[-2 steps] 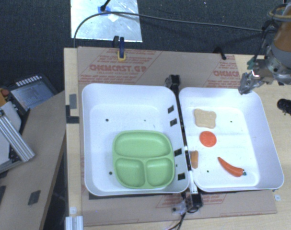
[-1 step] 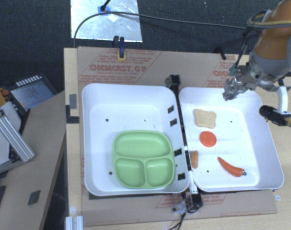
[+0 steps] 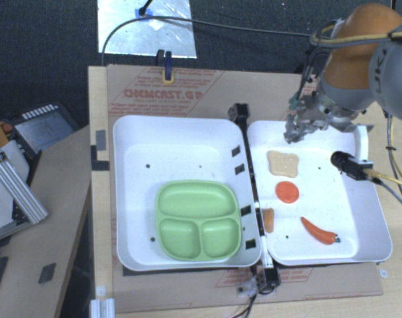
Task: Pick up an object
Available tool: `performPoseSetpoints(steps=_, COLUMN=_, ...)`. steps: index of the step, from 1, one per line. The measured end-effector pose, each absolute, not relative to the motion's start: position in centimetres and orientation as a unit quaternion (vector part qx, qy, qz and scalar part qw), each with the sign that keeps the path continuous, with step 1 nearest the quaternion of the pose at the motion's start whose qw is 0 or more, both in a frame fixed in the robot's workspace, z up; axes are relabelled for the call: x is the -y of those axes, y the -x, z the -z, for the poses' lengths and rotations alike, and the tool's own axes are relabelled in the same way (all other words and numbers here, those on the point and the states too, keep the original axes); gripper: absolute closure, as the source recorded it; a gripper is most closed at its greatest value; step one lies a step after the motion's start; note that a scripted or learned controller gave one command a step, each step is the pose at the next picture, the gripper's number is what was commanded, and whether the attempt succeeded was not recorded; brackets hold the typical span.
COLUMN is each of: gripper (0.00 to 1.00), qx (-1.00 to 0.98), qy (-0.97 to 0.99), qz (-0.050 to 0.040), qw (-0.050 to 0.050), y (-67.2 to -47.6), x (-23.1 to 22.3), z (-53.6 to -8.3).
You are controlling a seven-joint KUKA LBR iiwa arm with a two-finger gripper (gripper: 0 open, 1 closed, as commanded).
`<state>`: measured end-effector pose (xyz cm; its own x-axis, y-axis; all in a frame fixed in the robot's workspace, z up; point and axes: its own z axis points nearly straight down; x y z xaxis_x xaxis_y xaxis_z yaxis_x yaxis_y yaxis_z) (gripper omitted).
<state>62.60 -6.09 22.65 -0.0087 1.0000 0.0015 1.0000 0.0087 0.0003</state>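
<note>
I see the arm (image 3: 359,65) bent low, jaws (image 3: 295,135) above the bread slice (image 3: 283,163); can't tell their opening.

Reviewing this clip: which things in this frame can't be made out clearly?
- Gripper, camera view: small and blurred under the wrist above the right bin; finger state unreadable.
- Small brown item, camera view: pressed against the right bin's left wall, too small to identify.
- Bench-front cable clutter, camera view: too small to identify.
</note>
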Motion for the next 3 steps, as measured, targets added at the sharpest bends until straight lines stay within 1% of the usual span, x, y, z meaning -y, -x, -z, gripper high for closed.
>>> performPoseSetpoints(steps=1, gripper=1.0, qx=0.711, qy=0.703, qz=0.0011, qw=0.0, y=-60.9, x=0.0, z=-23.1)
performPoseSetpoints(steps=2, gripper=1.0, qx=0.71, qy=0.704, qz=0.0004, qw=0.001, y=-59.7, x=-5.0, z=-22.0)
performPoseSetpoints(steps=3, gripper=1.0, qx=0.71, qy=0.704, qz=0.0012, qw=0.0, y=-58.8, x=-10.2, z=-23.1)
